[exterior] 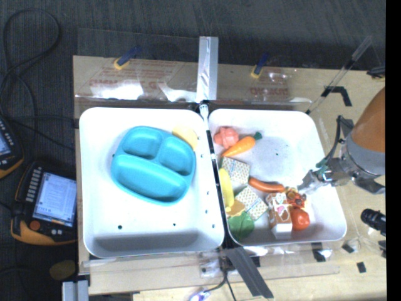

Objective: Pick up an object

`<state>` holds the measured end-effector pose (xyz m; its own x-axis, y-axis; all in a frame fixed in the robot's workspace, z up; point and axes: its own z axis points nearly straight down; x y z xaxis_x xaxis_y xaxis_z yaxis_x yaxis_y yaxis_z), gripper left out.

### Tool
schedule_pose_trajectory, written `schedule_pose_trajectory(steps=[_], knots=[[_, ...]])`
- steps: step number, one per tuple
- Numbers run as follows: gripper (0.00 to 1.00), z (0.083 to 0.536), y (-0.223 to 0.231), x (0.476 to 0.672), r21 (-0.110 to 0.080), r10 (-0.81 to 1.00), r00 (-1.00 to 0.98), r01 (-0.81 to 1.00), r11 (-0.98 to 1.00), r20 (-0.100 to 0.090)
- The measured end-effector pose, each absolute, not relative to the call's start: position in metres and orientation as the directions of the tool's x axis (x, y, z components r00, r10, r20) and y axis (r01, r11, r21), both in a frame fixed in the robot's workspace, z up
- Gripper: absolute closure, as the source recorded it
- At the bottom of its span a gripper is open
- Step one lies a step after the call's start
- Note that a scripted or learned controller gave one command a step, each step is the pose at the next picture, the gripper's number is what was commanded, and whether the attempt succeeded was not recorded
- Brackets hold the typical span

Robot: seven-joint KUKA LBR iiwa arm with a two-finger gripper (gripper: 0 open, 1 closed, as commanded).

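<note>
My gripper (306,185) reaches into the right bin (294,121) from the right, low over its right side. Its tip is just above and right of a small red and yellow toy (294,197), close to it or touching; I cannot tell which. Beside that toy lie a red tomato (301,218) and a white and red box (279,213). An orange sausage (266,184) lies to the gripper's left. Further left are a carrot (241,146), a pink item (225,135), a banana (225,188), two checked packets (235,168) and a green piece (242,224).
The left bin (103,221) holds a blue divided plate (153,163) with a yellow piece (185,135) at its upper right edge. A metal divider (213,180) separates the bins. Bare bin floor shows at the right bin's upper right (282,149).
</note>
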<state>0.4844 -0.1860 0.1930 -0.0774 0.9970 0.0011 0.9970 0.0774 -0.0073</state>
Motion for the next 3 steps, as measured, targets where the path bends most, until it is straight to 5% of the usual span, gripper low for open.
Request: schedule_pose_trajectory(steps=[1, 2, 3], knots=[[1.00, 0.142, -0.196, 0.483, -0.011, 0.966, 0.258, 0.966, -0.258, 0.001], [1.00, 0.102, -0.197, 0.495, 0.027, 0.904, 0.427, 0.904, -0.427, 0.005], [1.00, 0.144, -0.175, 0.500, -0.009, 0.787, 0.617, 0.787, -0.617, -0.005]])
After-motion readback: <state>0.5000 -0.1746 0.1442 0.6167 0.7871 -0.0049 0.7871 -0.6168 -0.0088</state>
